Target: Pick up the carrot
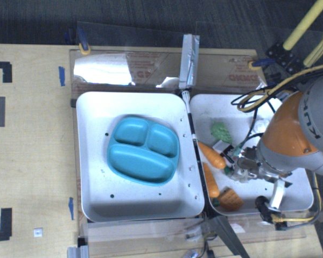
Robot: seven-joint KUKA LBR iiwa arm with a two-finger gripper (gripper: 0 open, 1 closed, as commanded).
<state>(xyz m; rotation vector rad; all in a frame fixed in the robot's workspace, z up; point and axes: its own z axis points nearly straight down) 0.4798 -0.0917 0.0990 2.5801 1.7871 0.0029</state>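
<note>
Camera view, from above at a slant: two shallow white bins side by side on a pale wooden tabletop (27, 160). In the left white bin (91, 198), a turquoise plastic divided plate (144, 150) with three compartments, lying near the middle. In the right white bin (299, 198), the task's thing: a short orange carrot (211, 155), lying at a slant against the left wall, close to the divider between the bins. Just below it, a second, longer orange carrot-like piece (210, 181) running along the same wall, and beneath that a stubby brown-orange ridged piece (231, 199) near the lower rim. Above the carrot, a small pale green leafy item (221, 130), apart from it.

Grey arm with orange band (288, 133) reaching in from the right, low over the right bin. Claw (232, 164) just beside the right end of the short orange carrot, nearly touching; the longer piece and the ridged piece crowded close under it. Whether the claw is released or clenched: cannot tell, hidden among dark hardware and cables. Nothing seen between it as held.

Black and yellow cables (258, 98) looped over the upper right of the bin.
</note>
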